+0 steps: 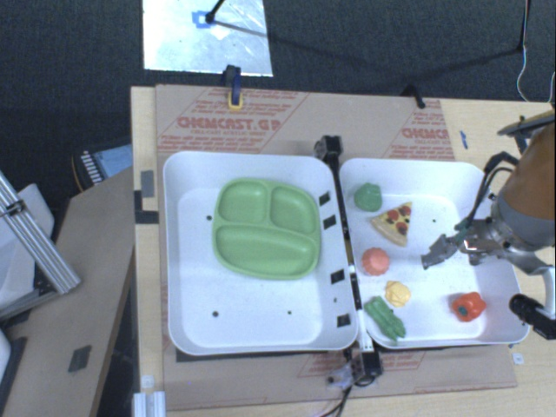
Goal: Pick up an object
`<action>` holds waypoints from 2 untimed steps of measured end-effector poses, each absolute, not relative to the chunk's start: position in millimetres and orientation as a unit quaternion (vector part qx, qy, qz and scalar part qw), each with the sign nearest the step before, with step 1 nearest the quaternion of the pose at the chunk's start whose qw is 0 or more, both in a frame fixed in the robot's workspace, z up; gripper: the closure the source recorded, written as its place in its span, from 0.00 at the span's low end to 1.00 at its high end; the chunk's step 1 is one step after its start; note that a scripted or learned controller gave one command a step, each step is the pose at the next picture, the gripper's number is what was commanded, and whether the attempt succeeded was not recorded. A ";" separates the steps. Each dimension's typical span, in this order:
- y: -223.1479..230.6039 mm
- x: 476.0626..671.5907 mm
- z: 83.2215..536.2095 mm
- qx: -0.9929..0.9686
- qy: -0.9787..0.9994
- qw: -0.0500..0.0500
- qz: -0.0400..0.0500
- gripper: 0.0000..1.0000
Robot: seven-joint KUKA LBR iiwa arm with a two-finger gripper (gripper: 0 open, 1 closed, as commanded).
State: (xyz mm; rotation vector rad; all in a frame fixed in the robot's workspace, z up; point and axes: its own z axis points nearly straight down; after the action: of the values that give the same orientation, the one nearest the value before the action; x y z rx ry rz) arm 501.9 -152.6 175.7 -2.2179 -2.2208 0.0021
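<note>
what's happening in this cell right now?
The KUKA arm reaches in from the right over the right bin, pincer low above its floor, between the pizza slice and the red pepper. Nothing shows between its fingers. Also loose in that bin: a green ball-like piece, a pink round one, a yellow one and a green pod. The left bin holds a green divided plate.
</note>
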 end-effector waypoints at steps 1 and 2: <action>-156.4 497.9 132.3 -0.707 -0.707 0.001 0.000 0.00; -156.3 498.2 82.2 -0.707 -0.707 0.000 0.000 0.00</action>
State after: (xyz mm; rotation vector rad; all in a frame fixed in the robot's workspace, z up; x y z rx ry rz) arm 498.2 -156.3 82.2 -2.2203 -2.2217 0.0004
